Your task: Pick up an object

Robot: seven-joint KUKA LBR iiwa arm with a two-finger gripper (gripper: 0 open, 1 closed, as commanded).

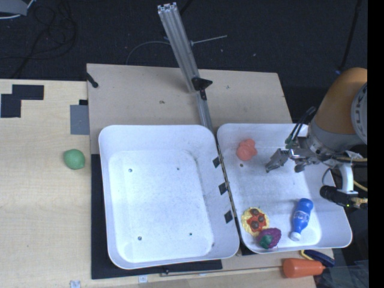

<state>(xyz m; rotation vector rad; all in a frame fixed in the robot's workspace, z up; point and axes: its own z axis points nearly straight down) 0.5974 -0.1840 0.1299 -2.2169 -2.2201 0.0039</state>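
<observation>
The right bin [336, 236] holds a pink ball [246, 149] at its back left, a blue bottle with a white cap [300, 218] at the front right, a yellow toy with red spots [254, 219] and a purple toy [270, 237] at the front. My gripper [287, 162] hangs over the back middle of this bin, to the right of the pink ball, its two dark fingers spread apart with nothing between them. The grey arm with its orange band [342, 101] comes in from the right.
The left bin [120, 138] lies beside the right one. A green ball [74, 159] rests on the bench left of the bins. An orange object [303, 267] lies in front of the right bin. A metal rail [183, 47] slants in from the back.
</observation>
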